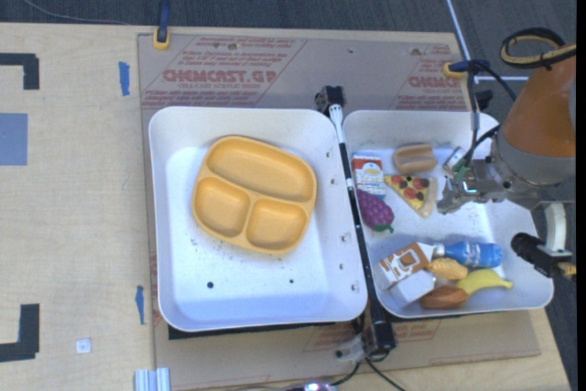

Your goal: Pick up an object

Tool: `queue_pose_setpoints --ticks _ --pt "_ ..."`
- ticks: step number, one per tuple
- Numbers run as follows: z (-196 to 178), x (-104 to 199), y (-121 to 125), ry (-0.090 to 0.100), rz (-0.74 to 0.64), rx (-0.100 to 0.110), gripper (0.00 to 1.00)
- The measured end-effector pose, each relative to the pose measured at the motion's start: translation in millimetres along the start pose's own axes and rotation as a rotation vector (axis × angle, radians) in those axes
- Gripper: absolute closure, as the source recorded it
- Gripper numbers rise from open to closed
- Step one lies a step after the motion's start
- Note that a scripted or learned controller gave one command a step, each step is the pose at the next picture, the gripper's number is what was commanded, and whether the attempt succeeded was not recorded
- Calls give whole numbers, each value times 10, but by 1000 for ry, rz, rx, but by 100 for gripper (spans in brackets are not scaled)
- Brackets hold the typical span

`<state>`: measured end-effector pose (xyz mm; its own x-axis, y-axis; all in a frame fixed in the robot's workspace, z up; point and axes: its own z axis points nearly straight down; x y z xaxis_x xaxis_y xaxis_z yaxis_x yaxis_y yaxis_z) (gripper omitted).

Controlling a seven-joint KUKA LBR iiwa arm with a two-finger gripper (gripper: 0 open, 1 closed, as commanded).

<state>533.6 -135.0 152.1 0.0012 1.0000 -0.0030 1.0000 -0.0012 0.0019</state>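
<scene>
The right bin (513,215) holds several toy foods. At its back lie a hot dog bun (414,157) and a red and white carton (368,171), with a pizza slice (410,190) and purple grapes (375,211) in front of them. Toward the front are a blue bottle (473,253), a brown and white carton (407,266), an orange piece (447,269), a banana (482,285) and a brown piece (443,296). My gripper (451,190) hangs low in this bin, just right of the pizza slice and above the blue bottle. I see nothing between its fingertips.
The left bin (174,224) carries a yellow divided plate (255,194). A black clamp (330,98) sits on the ridge between the bins. Cables (476,105) loop from the arm over the right bin's back rim. Cardboard (229,69) lies under both bins.
</scene>
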Motion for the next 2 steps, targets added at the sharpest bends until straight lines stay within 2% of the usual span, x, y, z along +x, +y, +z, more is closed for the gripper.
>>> queue_pose_setpoints --ticks 1,2 --pt "-1 10 4 1 -1 -1 0" --pt "578 335 -122 3 -1 1 0"
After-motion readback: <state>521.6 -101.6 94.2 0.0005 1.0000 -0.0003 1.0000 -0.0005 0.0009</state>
